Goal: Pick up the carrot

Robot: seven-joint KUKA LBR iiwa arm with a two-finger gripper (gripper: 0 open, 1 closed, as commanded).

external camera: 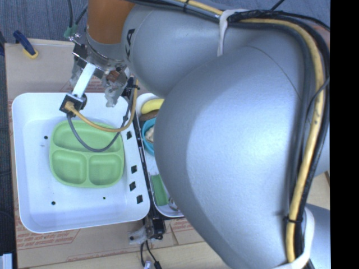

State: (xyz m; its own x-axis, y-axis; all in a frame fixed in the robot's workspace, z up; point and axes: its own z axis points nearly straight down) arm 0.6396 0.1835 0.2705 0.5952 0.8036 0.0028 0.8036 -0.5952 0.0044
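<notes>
At the far left edge of the surface [45, 237] lies a small blue and yellow thing [25, 43], well apart from the bins. The left bin [28, 150] holds a pale green divided plate [87, 153] with three compartments, lying flat in the middle of the bin floor with nothing in it.

Over the far right corner of this bin hangs the gripper [116, 88], below the orange band [106, 10] of the wrist. It stands above the far edge of the plate, close to the wall between the two bins. From this angle it cannot be told whether the gripper is apart or together, and nothing is seen held in it.

Just right of that wall, a thin strip of the right bin [162, 210] is in view. In it, far to near, are a yellow thing [151, 106], a blue bowl [148, 134] and a green thing [159, 190]. The grey arm [235, 150] covers the rest of that bin, so where the carrot lies cannot be told.
</notes>
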